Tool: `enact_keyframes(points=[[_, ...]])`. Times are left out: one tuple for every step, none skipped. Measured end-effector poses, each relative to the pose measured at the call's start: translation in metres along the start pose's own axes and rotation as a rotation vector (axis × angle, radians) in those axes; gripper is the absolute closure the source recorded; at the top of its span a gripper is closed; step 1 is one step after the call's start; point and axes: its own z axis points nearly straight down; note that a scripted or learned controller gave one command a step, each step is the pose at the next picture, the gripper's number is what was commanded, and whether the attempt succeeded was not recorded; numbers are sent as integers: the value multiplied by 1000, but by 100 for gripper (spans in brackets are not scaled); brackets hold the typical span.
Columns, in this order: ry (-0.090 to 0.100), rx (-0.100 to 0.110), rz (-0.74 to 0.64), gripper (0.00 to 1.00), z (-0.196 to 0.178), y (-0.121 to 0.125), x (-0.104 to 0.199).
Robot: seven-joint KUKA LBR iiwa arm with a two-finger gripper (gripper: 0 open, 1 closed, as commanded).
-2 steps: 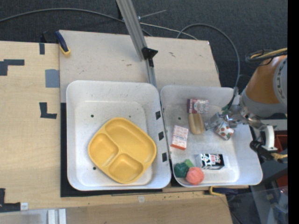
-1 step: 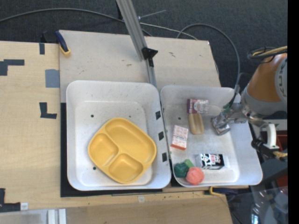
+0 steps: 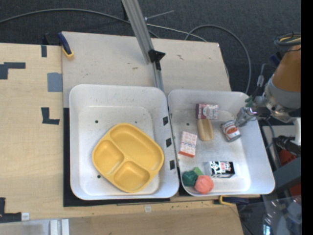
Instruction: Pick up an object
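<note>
The gripper point(image 3: 243, 115) hovers just beside the small can point(image 3: 230, 130) in the right bin point(image 3: 259, 180), approach stage; whether it's apart or together I cannot tell; next it must settle over the can

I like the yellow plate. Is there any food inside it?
No food: the yellow plate, in the left bin, shows three bare compartments. Whatever lies beneath the plate is covered, so that cannot be seen.

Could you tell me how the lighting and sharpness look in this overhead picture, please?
Camera view: light is soft and even, with faint shadows under the yellow tray and the objects in the right bin; the gripper near the small can looks slightly blurred.
</note>
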Motion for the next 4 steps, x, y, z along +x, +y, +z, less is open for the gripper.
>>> enact_keyframes(points=[[1, 1, -1, 100, -45, 0, 7], [2, 4, -1, 100, -63, 1, 8], [3, 6, -5, 100, -56, 11, 53], [3, 7, -5, 100, -49, 5, 105]])
